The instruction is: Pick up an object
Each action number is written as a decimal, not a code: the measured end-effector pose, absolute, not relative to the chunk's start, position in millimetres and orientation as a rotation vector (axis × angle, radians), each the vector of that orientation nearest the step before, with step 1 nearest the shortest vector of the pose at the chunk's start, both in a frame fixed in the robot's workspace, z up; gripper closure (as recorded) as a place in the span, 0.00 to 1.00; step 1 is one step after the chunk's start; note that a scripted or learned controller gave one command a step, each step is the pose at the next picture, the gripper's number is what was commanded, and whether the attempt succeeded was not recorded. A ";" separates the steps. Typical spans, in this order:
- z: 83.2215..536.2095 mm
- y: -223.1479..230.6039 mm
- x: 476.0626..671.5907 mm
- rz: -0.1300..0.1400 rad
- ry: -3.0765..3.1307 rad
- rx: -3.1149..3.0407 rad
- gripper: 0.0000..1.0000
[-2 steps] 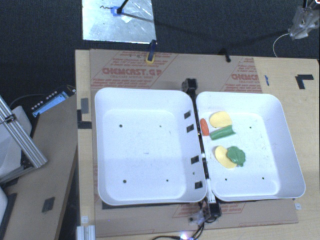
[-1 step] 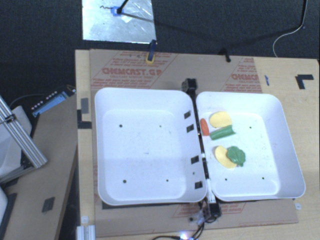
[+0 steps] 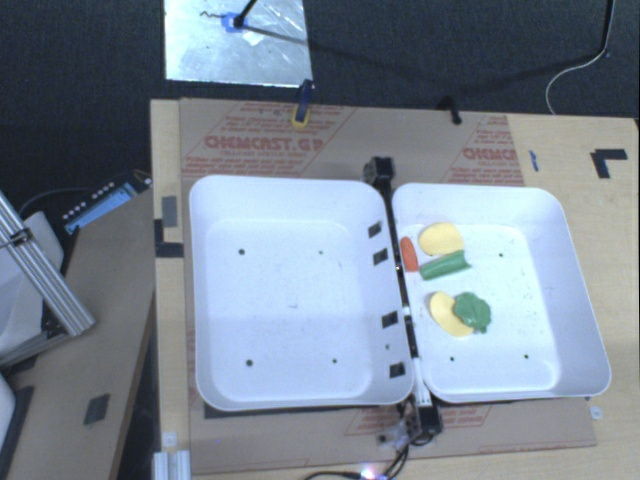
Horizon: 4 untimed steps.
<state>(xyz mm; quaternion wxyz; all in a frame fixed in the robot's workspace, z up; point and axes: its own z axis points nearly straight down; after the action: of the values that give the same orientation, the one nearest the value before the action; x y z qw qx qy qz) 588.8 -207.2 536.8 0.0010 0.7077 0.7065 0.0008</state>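
The right bin (image 3: 560,268) holds several small toy items near its left wall. A yellow rounded piece (image 3: 440,238) lies at the top, with a green bean-shaped piece (image 3: 444,264) just below it. A small orange-red piece (image 3: 408,253) lies against the bin's left wall. Lower down, a second yellow piece (image 3: 445,313) lies partly under a dark green leafy piece (image 3: 473,311).
The left bin (image 3: 290,288) sits beside the right one, joined by black clips (image 3: 385,258) along the shared edge. Both rest on a cardboard sheet (image 3: 260,143). A silver plate (image 3: 237,26) lies beyond the bench, and a metal frame (image 3: 40,278) stands at the left.
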 end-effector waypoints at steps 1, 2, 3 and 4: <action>535.9 -164.5 513.2 0.004 2.228 2.215 1.00; 394.5 -113.1 484.9 -0.009 2.238 2.222 1.00; 544.1 -114.8 486.8 0.018 2.215 2.204 1.00; 535.0 -212.0 487.8 -0.001 2.209 2.226 1.00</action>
<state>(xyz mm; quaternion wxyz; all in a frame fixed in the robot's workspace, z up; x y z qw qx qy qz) 487.8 -212.0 535.0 0.0030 0.7098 0.7044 -0.0002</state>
